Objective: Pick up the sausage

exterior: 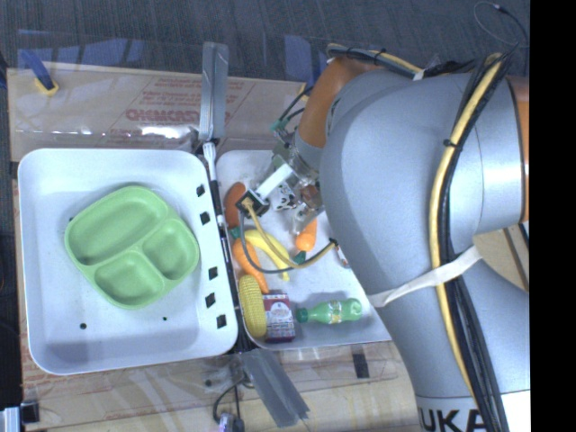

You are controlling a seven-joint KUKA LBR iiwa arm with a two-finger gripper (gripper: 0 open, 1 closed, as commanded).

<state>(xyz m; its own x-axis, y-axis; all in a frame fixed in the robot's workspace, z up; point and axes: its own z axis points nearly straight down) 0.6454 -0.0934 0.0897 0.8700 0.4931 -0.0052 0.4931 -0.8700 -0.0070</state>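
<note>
Dark carpet lies behind the bench. The gripper [286, 192] hangs low over the right bin [310, 286], just beside the reddish sausage [234, 196] at that bin's left wall; apart or together, I cannot tell. This looks like the approach. Next it must centre on the sausage, clear of the carrot [307, 234]. The arm [405, 196] reads "UKA"; red print on the board [162, 113] is illegible.
</note>
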